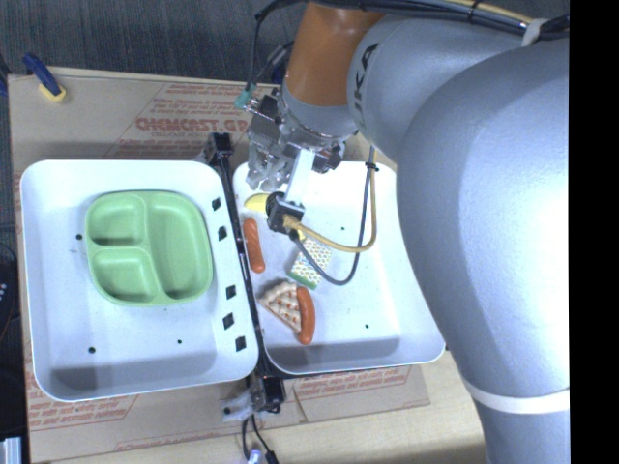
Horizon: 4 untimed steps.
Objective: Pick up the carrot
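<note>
The carrot (253, 246) looks light, stiff and smooth; grip across its middle. The hand (263, 176) hovers at its 12 o'clock; grip state unclear.

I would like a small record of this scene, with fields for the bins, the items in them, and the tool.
left bin: holds a green tray with three sections
right bin: holds two orange pieces, one near the divider and one lower, a pizza slice, a green-white item, a yellow item
carrot: one of the orange pieces, cannot tell which
tool: over the right bin's far left corner, above the yellow item
held item: none visible
</note>
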### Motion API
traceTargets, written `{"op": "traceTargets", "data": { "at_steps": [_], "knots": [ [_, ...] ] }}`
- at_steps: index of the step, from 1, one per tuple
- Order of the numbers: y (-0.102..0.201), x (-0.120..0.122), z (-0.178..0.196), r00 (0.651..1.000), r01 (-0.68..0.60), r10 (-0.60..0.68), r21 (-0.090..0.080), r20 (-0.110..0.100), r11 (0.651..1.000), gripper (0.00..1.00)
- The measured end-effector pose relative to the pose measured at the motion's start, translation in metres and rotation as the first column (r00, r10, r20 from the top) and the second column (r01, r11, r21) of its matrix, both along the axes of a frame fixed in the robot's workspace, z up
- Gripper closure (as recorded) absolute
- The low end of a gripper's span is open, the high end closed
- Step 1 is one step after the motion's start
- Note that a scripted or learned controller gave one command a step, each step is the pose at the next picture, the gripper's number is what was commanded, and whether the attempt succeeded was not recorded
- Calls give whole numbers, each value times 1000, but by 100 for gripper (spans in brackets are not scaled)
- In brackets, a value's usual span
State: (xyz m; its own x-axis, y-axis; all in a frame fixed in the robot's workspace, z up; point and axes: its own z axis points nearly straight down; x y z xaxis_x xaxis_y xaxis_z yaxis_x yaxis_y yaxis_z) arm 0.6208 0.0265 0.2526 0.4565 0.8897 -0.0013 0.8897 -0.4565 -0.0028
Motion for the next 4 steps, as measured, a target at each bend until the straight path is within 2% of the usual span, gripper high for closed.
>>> {"op": "traceTargets", "data": {
  "at_steps": [1,2,3,4],
  "knots": [
    [-38,-78,21,986,-169,169,1,-2,986,100],
    [-57,-60,27,981,195,-195,-1,-1,981,100],
    [19,-68,31,989,148,-148,0,-3,989,100],
    [-1,-40,-16,951,-308,308,1,-3,951,100]
  ]
}}
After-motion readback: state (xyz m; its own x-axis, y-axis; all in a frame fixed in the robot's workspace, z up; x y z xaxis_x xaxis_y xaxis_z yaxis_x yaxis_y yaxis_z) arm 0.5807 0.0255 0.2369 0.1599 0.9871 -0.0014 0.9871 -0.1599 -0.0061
